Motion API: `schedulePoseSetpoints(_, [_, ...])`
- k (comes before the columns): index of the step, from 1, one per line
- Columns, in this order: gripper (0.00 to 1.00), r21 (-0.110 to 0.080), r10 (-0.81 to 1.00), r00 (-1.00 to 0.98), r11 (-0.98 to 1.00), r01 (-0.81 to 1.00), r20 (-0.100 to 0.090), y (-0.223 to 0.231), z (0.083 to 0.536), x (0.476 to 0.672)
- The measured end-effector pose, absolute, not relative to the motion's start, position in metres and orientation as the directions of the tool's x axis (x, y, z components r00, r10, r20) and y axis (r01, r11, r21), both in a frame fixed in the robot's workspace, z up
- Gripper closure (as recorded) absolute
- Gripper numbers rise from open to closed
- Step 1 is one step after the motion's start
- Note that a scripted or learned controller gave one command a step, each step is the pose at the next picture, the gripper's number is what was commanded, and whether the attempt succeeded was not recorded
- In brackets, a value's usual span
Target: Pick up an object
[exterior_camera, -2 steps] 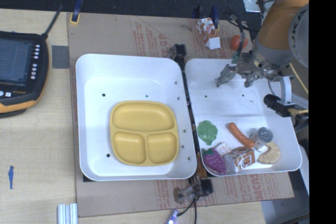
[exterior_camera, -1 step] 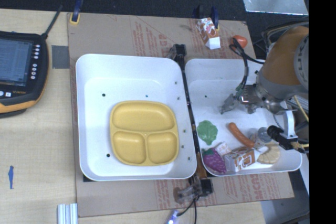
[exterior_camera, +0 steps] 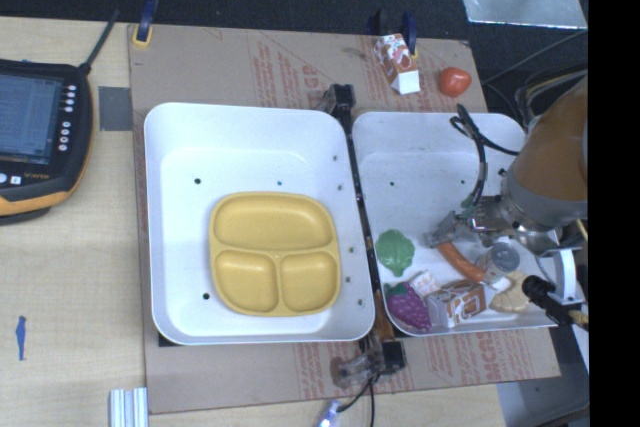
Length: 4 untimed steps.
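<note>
Lying diagonally, orange carrot pointing upper-left, gripper beside it, fingers' state unclear

Bright, even light from overhead
White bins glare softly, shadows faint along their walls; the whole picture slightly soft, floor beyond dark.

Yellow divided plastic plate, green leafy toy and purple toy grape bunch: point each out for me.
Yellow divided plastic plate (exterior_camera: 273, 251): camera view, central ridge between compartments.
Green leafy toy (exterior_camera: 394, 250): camera view, middle of the leaf.
Purple toy grape bunch (exterior_camera: 407, 306): camera view, centre of the cluster.
</note>
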State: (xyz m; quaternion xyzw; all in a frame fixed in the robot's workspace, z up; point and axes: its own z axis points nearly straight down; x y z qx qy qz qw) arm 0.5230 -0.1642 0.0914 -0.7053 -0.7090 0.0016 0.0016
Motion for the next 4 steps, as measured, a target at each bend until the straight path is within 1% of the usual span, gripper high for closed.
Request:
schedulePoseSetpoints(1, [1.0, -0.006, 1.0, -0.009, 0.009, 1.0, -0.001, -0.165, 0.102, 0.523])
schedulePoseSetpoints(2, [1.0, -0.002, 1.0, -0.006, 0.006, 1.0, 0.0, -0.142, 0.156, 0.507])
schedulePoseSetpoints(3, [1.0, -0.002, 1.0, -0.004, 0.004, 1.0, 0.001, -0.131, 0.161, 0.574])
schedulePoseSetpoints(4, [1.0, -0.003, 1.0, -0.005, 0.005, 1.0, 0.001, -0.069, 0.217, 0.545])
